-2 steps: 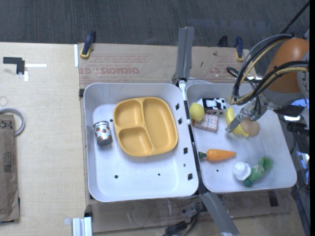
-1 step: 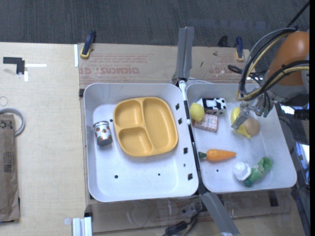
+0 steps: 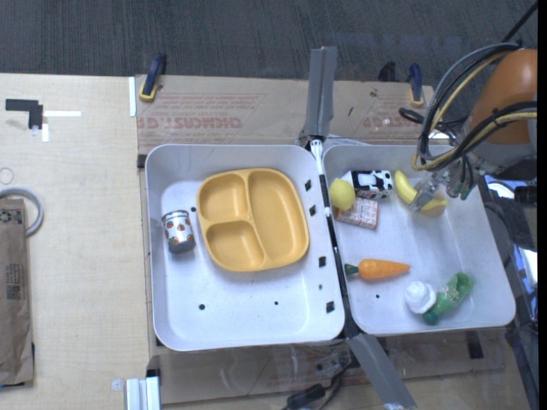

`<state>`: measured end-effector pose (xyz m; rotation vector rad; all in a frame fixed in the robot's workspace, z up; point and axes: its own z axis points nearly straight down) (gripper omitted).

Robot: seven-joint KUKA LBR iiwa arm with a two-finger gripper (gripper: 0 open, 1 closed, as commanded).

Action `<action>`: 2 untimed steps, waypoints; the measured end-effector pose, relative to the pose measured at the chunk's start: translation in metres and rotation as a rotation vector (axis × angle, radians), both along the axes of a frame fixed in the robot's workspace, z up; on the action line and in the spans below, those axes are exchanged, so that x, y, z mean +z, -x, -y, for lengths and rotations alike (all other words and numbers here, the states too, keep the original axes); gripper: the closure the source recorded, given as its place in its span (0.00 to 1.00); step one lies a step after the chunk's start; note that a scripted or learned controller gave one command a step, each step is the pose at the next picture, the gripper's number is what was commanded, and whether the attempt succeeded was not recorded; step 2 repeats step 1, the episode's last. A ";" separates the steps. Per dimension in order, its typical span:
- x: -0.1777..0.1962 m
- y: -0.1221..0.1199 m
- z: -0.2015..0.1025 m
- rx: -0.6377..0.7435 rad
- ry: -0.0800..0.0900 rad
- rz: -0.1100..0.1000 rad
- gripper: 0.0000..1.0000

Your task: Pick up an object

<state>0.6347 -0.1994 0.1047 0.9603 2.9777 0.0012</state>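
My gripper (image 3: 438, 184) hangs low over the far part of the right bin (image 3: 487, 254), under a bundle of cables. It is right above the right end of a yellow banana (image 3: 405, 189), and its body hides part of the fruit. Left of the banana lie a black-and-white toy cow (image 3: 372, 181), a yellow lemon (image 3: 342, 194) and a pink waffle-like square (image 3: 358, 213). An orange carrot (image 3: 381, 269) lies mid-bin. A green and white bottle (image 3: 441, 295) lies near the front right corner.
The left bin (image 3: 171, 314) holds a yellow divided plate (image 3: 252, 219) and a small printed can (image 3: 178, 231) beside it. A raised divider (image 3: 329, 246) separates the bins. Cardboard (image 3: 231, 109) lies behind them.
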 end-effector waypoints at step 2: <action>0.072 -0.009 -0.045 -0.057 -0.002 -0.008 1.00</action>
